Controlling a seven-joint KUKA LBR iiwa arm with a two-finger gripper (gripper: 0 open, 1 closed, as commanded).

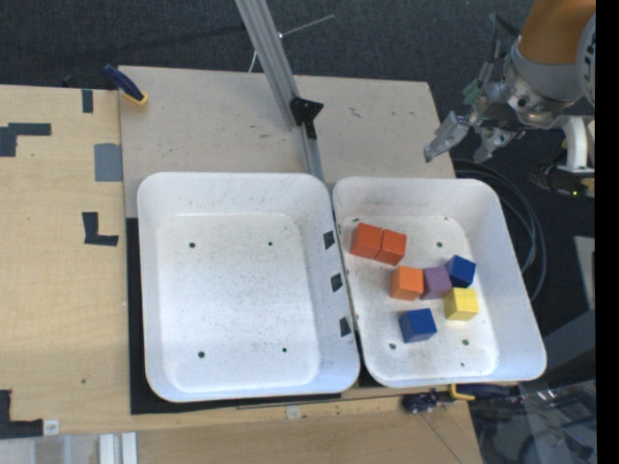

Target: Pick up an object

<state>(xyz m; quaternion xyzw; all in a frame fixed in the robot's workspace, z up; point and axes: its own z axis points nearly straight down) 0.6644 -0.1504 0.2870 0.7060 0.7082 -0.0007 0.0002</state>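
Observation:
The right bin (503,259) holds several small blocks. An orange double block (377,244) lies near its upper left. Below it sit an orange cube (407,282), a purple cube (437,280), a blue cube (462,270), a yellow cube (461,304) and another blue cube (418,325). My gripper (469,139) hangs above the bench just past the right bin's far edge, well above and to the right of the blocks. Its fingers are spread apart with nothing between them.
The left bin (155,259) stands beside the right one. A slanted metal pole (276,61) with a black clamp runs down to the gap between the bins. Black cables (527,216) lie to the right of the right bin.

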